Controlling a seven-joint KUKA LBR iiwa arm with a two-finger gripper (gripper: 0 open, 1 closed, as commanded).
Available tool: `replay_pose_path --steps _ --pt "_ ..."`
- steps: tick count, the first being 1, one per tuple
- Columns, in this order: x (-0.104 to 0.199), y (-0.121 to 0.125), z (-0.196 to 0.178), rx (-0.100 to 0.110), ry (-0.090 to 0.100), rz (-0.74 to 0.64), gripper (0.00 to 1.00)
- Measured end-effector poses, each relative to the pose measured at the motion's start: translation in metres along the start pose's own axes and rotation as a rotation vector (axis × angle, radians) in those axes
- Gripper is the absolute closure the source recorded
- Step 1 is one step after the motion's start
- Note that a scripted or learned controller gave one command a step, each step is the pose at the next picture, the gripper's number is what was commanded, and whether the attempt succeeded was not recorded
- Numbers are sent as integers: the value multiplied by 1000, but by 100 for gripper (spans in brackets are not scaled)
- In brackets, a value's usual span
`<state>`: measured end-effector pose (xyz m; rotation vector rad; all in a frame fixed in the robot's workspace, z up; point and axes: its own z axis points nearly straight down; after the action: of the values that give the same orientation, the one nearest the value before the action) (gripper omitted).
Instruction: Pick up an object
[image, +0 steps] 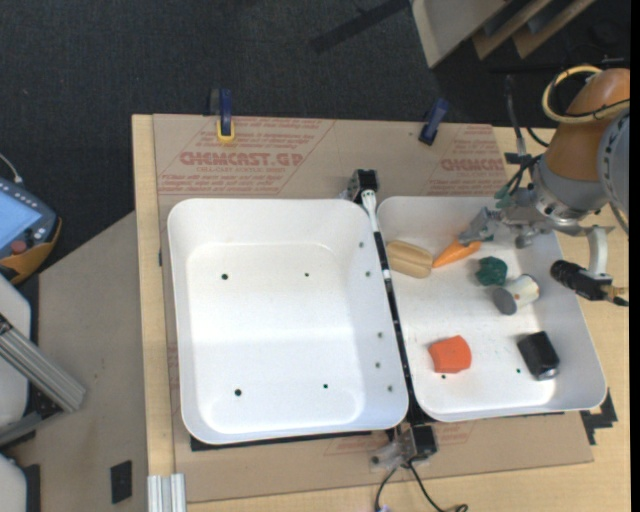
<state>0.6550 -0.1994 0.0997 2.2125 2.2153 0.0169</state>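
Gripper (487, 222) seen low over right bin (570, 395), just beside orange carrot (456, 254); grip state cannot be told. Wooden block (409, 258) and orange cube (451, 354) seen nearby.

You're looking at the arm (585, 140) now: a rounded orange band, glossy, over pale grey casing. A yellow cable loops above it, thin dark wires trail down its side, and the hand (490, 222) is grey metal with a black cylindrical fitting nearby.

Blue clamps (224, 104) on brown board (300, 155); blue-screened device (20, 225) left.
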Motion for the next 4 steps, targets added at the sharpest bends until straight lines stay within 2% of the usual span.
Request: replay_pose_path --steps 1,2,3,4 --pt "16 9 4 -11 -5 0 0" --pt "13 -105 13 21 1 6 0" --pt "14 -100 3 13 -1 3 100" --pt "78 -125 -26 17 4 -3 100"
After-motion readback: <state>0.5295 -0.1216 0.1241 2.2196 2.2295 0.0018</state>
